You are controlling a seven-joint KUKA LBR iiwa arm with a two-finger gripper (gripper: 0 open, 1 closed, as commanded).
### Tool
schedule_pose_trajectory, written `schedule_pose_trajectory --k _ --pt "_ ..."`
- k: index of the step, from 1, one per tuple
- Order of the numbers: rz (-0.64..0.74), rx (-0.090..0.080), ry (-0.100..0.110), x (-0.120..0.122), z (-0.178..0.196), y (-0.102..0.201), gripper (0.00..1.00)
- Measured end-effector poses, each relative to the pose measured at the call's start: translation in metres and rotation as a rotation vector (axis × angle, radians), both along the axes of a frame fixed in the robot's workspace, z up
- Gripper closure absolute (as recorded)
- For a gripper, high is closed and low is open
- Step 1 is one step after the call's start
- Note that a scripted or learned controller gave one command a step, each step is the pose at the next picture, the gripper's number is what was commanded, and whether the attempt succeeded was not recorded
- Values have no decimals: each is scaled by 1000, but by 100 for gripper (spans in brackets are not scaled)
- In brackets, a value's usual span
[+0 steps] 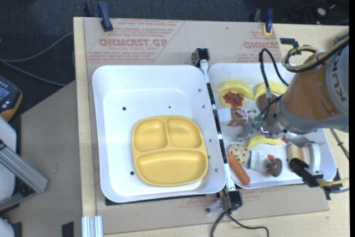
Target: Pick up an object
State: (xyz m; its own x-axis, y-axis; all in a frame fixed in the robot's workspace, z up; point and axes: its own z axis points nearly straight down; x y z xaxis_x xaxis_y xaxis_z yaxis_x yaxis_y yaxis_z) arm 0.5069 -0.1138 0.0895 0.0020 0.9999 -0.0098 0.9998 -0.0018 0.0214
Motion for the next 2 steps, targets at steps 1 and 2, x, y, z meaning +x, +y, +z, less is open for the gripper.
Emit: schedule_pose_trajectory --k 1,2 --pt "2 6 -4 2 14 3 100" --pt "1 7 0 1 12 3 0"
